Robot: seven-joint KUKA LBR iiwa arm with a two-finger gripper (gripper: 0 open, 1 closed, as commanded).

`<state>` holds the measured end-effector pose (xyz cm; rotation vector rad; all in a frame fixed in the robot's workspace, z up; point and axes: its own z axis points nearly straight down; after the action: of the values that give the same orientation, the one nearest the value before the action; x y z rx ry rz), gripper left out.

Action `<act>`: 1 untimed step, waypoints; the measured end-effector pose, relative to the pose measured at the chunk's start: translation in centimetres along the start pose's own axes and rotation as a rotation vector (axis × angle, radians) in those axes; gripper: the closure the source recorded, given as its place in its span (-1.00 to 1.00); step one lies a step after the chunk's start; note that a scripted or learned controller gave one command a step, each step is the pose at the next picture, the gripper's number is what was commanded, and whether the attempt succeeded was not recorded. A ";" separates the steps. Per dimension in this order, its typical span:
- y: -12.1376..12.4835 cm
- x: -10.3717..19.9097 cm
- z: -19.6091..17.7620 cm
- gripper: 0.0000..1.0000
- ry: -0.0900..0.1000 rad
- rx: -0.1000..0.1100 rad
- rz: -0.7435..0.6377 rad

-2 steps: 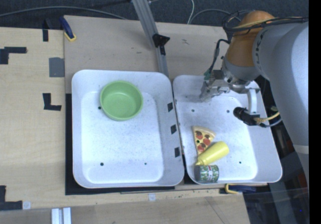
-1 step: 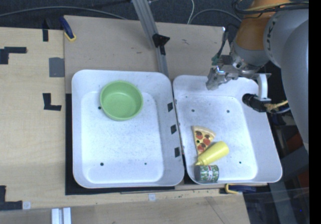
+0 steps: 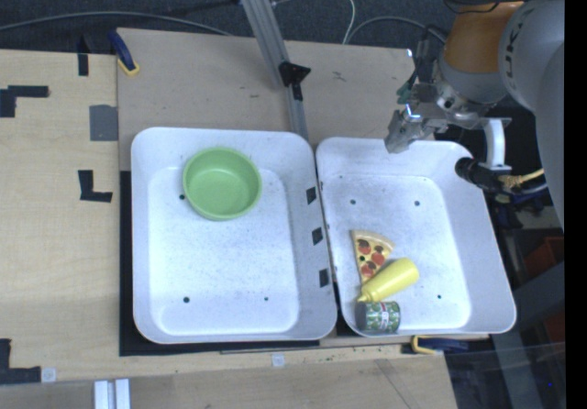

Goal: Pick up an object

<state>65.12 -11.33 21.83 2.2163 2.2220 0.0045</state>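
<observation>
White plastic, shallow and speckled: the left bin (image 3: 156, 306) and the right bin (image 3: 486, 279) sit side by side, and I take the seam between them as my landmark. Well left of that seam, toward the far end of the left bin, sits a round light-green plastic bowl (image 3: 221, 182), upright and alone. Just right of the seam, in the near half of the right bin, lies a flat toy pizza slice (image 3: 370, 254) (red dots on yellow). A yellow plastic squeeze bottle (image 3: 392, 279) lies on its side touching the slice's near edge, and a small green can (image 3: 378, 316) rests against the bottle at the bin's near wall. Farther right of the seam, above the right bin's far rim, my gripper (image 3: 401, 136) hangs well apart from those three things; whether it is released or clenched I cannot tell.
</observation>
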 end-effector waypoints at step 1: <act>0.1 0.1 -5.4 1.00 0.000 -0.001 0.000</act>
<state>65.23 -11.28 27.19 2.2159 2.2209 0.0052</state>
